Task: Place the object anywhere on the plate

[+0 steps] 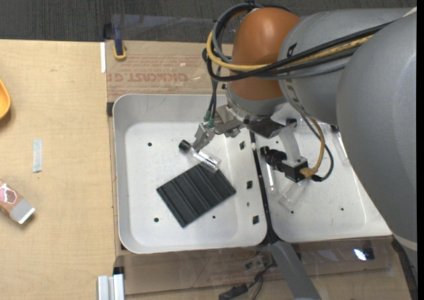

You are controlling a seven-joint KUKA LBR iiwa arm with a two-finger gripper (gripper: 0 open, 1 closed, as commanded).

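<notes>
A black ridged plate lies flat and turned at an angle in the lower middle of the left bin. My gripper hangs over the left bin, just above the plate's upper edge, reaching down and left from the orange-banded wrist. A small silver and black piece shows at the gripper's tip, close to the plate's top corner. Whether it is part of the gripper or a separate object is unclear.
The right bin is partly covered by the arm and its black and yellow cables. On the wooden bench to the left lie a small grey strip and a red and white packet. Cardboard lies behind the bins.
</notes>
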